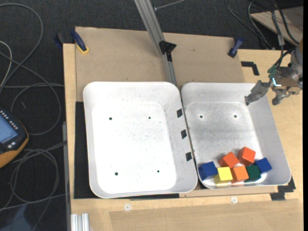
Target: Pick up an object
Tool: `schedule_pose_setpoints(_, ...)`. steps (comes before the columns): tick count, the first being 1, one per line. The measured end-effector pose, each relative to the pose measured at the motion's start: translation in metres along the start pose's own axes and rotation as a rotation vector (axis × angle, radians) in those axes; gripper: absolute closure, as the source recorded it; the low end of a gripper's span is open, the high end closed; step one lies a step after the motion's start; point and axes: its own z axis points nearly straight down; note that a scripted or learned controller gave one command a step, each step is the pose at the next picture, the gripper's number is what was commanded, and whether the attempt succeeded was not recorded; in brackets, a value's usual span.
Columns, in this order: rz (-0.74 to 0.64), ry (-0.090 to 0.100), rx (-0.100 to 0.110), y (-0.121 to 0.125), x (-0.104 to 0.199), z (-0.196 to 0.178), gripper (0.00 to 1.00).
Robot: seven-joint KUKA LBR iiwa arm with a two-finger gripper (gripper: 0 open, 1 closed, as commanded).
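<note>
over at the right edge of the frame, the gripper (267,94) hangs above the upper right corner of the right bin (216,124), fingers spread with nothing between them, so the pick basically hasn't started yet as far as i can see. all the stuff to grab sits bunched in the lower right of the frame, packed into the bottom corner of that bin: a blue cube (207,169), a yellow cube (224,174), a couple of orange cubes (230,159), a red-orange cube (248,155), a green cube (253,172) and another blue one (263,165). they're touching or just beside each other, and the lower ones sit right up against the bin's bottom rim, so room for fingers looks tight there imo. the blue cube on the left end of the cluster and the red-orange one on top look like the most exposed picks. the upper half of the right bin is bare, so there's plenty of room to come down and travel toward the pile. the left bin (96,129) has nothing in it.
</note>
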Motion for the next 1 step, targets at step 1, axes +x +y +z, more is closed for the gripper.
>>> schedule_pose_setpoints(1, -0.001, -0.001, -0.005, 0.0007, 0.0002, -0.0025, 0.0)
